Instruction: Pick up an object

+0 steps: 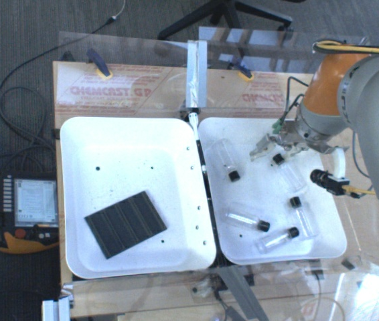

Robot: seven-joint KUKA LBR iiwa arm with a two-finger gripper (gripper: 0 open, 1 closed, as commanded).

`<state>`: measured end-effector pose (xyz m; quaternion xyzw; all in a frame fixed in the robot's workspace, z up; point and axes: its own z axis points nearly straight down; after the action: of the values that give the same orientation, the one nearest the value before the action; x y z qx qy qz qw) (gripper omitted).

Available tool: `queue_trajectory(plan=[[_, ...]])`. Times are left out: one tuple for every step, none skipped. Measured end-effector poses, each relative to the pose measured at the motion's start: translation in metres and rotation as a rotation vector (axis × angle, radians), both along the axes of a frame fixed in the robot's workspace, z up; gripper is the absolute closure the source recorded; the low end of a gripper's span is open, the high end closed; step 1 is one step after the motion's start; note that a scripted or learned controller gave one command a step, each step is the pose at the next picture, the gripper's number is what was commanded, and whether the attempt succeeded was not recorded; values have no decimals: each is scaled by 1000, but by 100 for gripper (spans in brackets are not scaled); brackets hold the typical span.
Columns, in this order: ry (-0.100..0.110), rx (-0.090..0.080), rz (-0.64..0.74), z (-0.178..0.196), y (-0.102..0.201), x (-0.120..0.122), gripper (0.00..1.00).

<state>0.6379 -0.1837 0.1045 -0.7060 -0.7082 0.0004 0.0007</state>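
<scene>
Several clear vials with black caps lie in the right bin (323, 246). One vial (225, 156) is near the bin's left wall, one vial (246, 219) and another vial (276, 238) lie near the front, and a vial (301, 214) lies to the right. My gripper (277, 150) hangs over the bin's far right part, open, its fingers spread. The black cap of a further vial (285, 170) lies just below the fingertips, and nothing is held. A dark ribbed rectangular pad (125, 223) lies flat in the left bin (82, 139).
The two bins meet at a raised divider (205, 179). A metal post (195, 75) stands behind it at the back. A black connector with a yellow cable (328, 181) hangs from the arm over the right bin's right edge. A handheld controller (25, 212) sits left of the bench.
</scene>
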Motion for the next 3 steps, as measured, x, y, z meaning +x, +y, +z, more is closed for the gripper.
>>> queue_trajectory(plan=[[-14, -4, 88, -14, -21, -46, 0], [-14, -5, 57, -13, -19, -115, 0], [-14, 10, 104, -12, -30, -68, 0]])
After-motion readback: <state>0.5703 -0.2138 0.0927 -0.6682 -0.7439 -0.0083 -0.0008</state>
